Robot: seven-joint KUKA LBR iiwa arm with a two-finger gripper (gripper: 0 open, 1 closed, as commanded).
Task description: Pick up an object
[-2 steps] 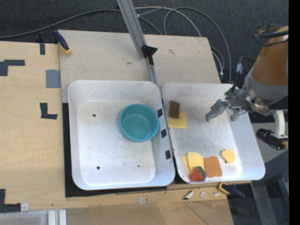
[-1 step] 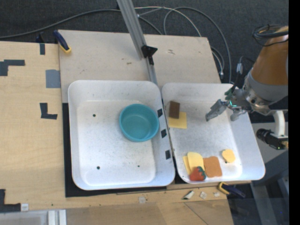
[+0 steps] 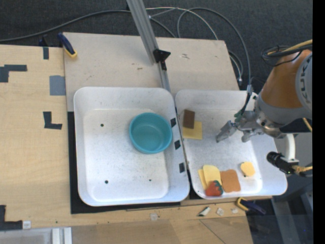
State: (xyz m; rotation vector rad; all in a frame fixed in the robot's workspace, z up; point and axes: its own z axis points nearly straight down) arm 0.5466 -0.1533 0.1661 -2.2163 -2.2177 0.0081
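Two white bins are sitting side by side, and the grey arm is reaching in from the right.

Over the right bin the gripper is hanging with its metal fingers pointing left and holding nothing; whether they are spread or closed, I cannot tell. Left of it a flat brown block is lying partly on a yellow square sponge. Near the front edge are resting a yellow sheet, an orange-brown rectangular piece, a small red object and a small yellow lump. A round teal bowl, smooth and hollow, is standing in the left bin.
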